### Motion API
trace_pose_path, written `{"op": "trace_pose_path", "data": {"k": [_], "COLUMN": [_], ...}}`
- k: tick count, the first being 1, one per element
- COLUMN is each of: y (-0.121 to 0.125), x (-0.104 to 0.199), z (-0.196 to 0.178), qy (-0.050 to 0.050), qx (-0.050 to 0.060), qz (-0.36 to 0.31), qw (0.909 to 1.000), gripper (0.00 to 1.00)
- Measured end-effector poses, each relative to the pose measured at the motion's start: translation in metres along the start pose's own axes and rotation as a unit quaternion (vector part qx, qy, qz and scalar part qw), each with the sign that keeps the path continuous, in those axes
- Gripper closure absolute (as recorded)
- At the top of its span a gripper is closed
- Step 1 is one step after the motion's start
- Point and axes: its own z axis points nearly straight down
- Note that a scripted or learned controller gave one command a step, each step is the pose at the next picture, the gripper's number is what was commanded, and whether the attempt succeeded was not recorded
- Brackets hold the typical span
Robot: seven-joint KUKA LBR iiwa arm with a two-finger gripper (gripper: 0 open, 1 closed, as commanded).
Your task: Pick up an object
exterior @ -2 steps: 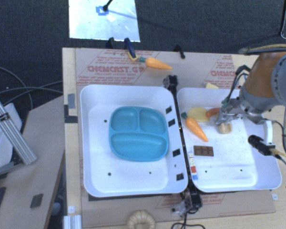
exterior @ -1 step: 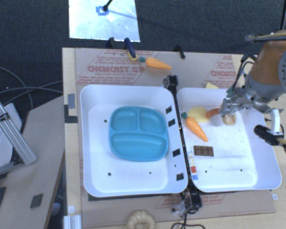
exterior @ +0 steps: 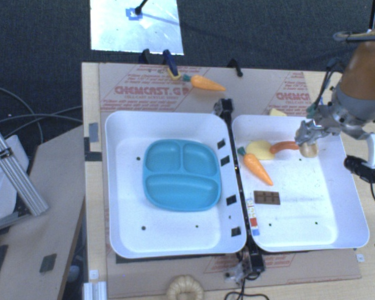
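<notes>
The camera view looks down on the gripper (exterior: 307, 136) low over the far part of the right bin (exterior: 347, 230), at one end of an orange sausage-shaped toy (exterior: 283, 147); whether it grips the toy cannot be told. Next to the toy lie a pale yellow piece (exterior: 260, 149), a carrot (exterior: 257, 168) and a chocolate bar (exterior: 267, 197). The left bin (exterior: 128, 230) holds a blue divided plate (exterior: 181, 174), and a second carrot (exterior: 203, 82) lies on the tabletop (exterior: 287, 86) beyond the bins.
</notes>
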Motion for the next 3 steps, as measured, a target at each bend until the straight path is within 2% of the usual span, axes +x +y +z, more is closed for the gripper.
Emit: {"op": "trace_pose_path", "data": {"k": [1, 2, 3], "y": [0.001, -0.033, -0.069], "x": [0.000, 0.047, 0.082], "z": [-0.030, -0.039, -0.028], "qy": [0.000, 0.001, 0.001], "qx": [0.002, 0.004, 0.004], "qz": [0.000, -0.001, -0.001], "qw": [1.0000, 1.0000, 1.0000], "gripper": [1.00, 1.00, 1.00]}}
